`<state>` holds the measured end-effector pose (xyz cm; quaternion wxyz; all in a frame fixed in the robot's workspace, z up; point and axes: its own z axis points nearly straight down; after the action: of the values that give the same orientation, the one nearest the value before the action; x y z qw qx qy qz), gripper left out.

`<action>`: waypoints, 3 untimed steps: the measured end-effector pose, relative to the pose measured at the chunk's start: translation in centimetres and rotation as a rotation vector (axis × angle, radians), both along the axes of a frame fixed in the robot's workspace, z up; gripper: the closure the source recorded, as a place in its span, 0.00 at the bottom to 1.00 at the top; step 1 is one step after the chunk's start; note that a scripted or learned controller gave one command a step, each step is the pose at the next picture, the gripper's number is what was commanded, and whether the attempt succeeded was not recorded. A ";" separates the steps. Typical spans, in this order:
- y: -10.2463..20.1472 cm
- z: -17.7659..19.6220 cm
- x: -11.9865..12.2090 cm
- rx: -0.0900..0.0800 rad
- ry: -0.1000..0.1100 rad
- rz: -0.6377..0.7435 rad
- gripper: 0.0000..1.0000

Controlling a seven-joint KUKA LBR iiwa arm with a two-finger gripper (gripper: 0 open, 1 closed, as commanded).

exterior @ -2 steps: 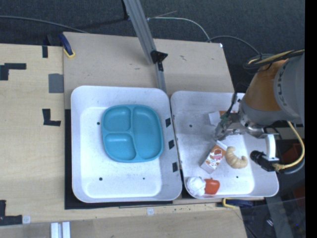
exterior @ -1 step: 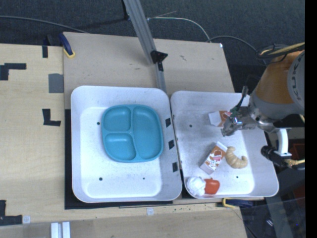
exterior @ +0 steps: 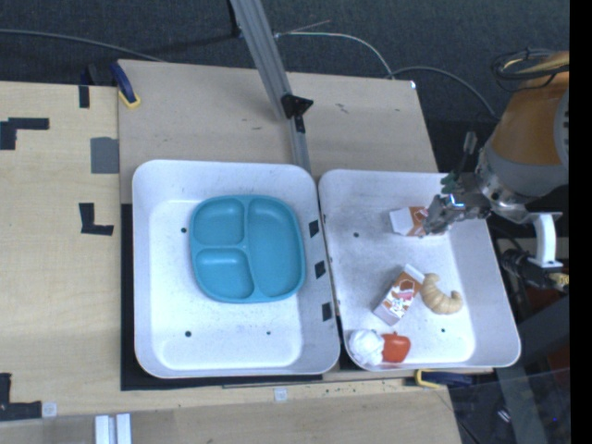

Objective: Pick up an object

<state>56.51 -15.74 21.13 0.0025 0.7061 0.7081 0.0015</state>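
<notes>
Approach step judged in hand: gripper (exterior: 437, 213), right of frame, is lowered beside a small carton (exterior: 408, 220); finger state cannot be told; a confirmed closure is required next

1. A teal divided plate (exterior: 248, 248) with three compartments lies in the left white bin (exterior: 157, 340), toward that bin's far half.
2. The right white bin (exterior: 356, 202) stands just beside the left one, their inner walls touching.
3. A wooden bench (exterior: 185, 109) bears both bins; black tape marks (exterior: 92, 218) sit on its left part.
4. A grey metal pole (exterior: 264, 49) slants down from the top of the view to the seam between the bins, with a black clamp (exterior: 296, 105) on it.
5. A blue and yellow clip (exterior: 125, 85) grips the bench's far left edge.
6. Thin cables (exterior: 370, 54) trail over the dark floor (exterior: 92, 7) behind the bench.
</notes>
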 end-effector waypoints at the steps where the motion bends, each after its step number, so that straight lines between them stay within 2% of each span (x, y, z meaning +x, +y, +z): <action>1: -0.8 5.9 -0.2 -0.001 0.000 -0.002 1.00; 2: 5.4 4.6 0.0 0.003 0.007 0.004 1.00; 3: 11.2 4.9 -0.2 0.004 0.007 0.005 1.00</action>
<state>56.30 -4.58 26.05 -0.0013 0.7043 0.7099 0.0002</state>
